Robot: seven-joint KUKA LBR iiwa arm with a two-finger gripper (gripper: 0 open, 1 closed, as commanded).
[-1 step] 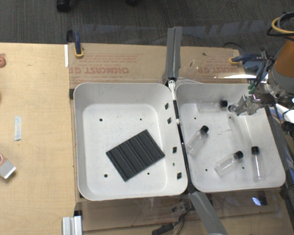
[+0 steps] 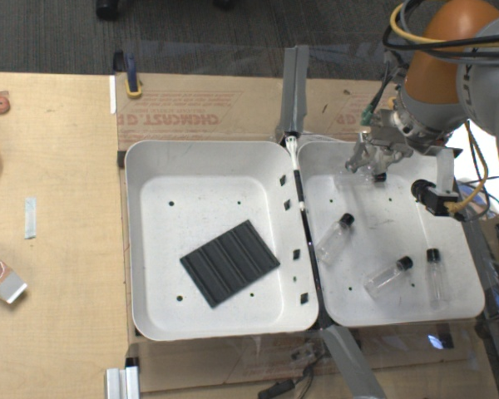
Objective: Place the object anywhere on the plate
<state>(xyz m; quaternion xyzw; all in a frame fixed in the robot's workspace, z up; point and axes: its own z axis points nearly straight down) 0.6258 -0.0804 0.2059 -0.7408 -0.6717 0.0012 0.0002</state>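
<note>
A dark ribbed rectangular plate (image 2: 230, 262) lies at a slant on the floor of the left bin (image 2: 150, 223). Three clear vials with black caps lie in the right bin (image 2: 457, 302): one near its left wall (image 2: 336, 233), one at the front middle (image 2: 387, 274), one at the front right (image 2: 436, 274). My gripper (image 2: 370, 163) hangs low over the back of the right bin, far to the right of the plate. A small black cap (image 2: 380, 176) and a clear glint show right under it; whether that piece is held is unclear.
A grey divider post (image 2: 295, 98) stands between the bins at the back. Yellow and black cables (image 2: 449, 202) loop beside the wrist over the right bin's right side. On the wooden bench (image 2: 58, 289) to the left lie small loose items.
</note>
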